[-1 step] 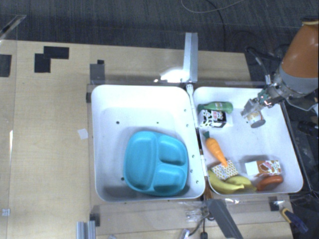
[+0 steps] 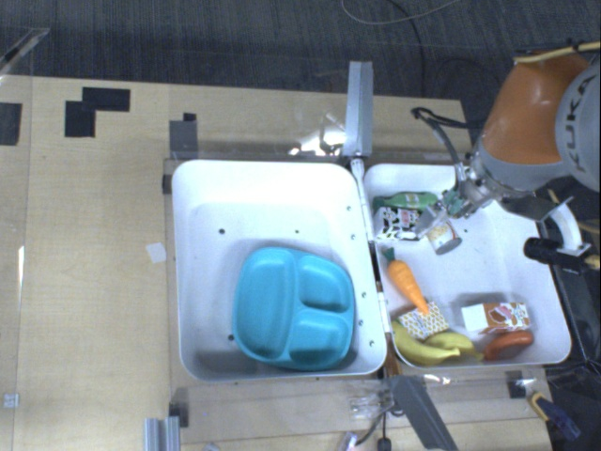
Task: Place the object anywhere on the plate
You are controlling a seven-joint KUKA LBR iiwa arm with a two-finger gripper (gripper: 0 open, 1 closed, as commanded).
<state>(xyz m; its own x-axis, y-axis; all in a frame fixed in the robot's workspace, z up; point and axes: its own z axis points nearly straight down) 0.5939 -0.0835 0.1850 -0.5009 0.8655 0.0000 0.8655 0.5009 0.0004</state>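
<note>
Setting: pale wood-grain tabletop (image 2: 84, 280) against dark carpet (image 2: 188, 17), black squares marked at its upper left, a thin cable looping across the carpet at top

Left bin (image 2: 202, 205): shallow, white; holds one blue plate (image 2: 295, 306) with three compartments, lying flat in the lower right part, close to the divider between the bins; nothing rests on it

Right bin (image 2: 526, 280): shallow, white; contents as follows
- green packet (image 2: 406, 199) at the upper left corner, with a black-and-white patterned carton (image 2: 398, 223) just below it, touching
- orange carrot (image 2: 408, 283) lying at a slant beside the left wall
- yellow banana (image 2: 427, 346) along the bottom edge, a small patterned packet (image 2: 427, 321) resting at its upper side
- white-and-red box (image 2: 496, 316) at lower right, a red sausage-like item (image 2: 507, 343) just under it

Arm: grey with an orange band (image 2: 526, 111), entering from the right over the upper part of the right bin

Tool (image 2: 444, 225): low over the upper left of the right bin, just right of the patterned carton; a small grey piece (image 2: 444, 239) sits at its tip, too blurred to identify; whether the fingers are wide, narrow or holding cannot be told

Obstruction: metal post (image 2: 360, 111) and the divider wall between tool and plate
</note>
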